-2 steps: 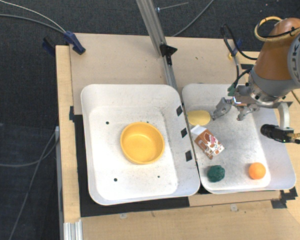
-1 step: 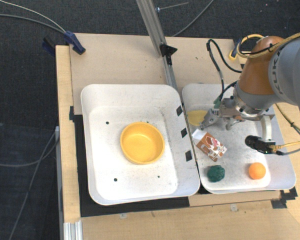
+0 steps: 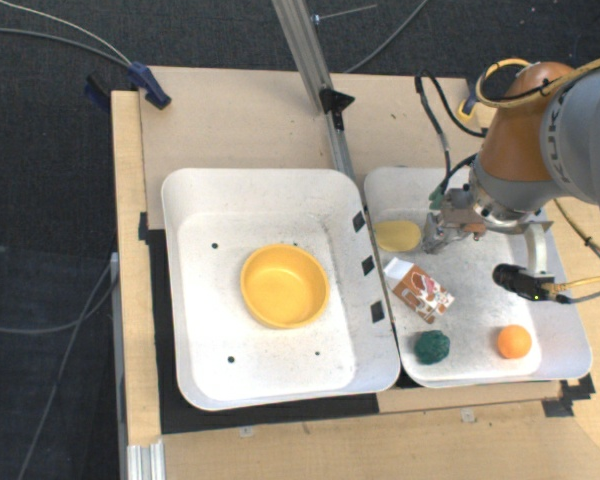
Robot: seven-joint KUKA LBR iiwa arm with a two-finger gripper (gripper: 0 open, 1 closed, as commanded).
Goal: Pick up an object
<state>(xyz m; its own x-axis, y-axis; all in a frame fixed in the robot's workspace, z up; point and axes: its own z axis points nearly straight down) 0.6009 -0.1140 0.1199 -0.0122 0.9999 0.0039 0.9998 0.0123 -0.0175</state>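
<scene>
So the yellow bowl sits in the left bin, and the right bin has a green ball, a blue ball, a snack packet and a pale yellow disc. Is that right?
Nearly. The camera view shows no blue ball: that ball is orange, in the right bin. The rest stands: yellow bowl in the left bin, green ball, snack packet and pale yellow disc in the right one.

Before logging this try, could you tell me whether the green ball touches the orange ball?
Apart: the camera view shows bare white bin floor between the green ball and the orange ball.
</scene>
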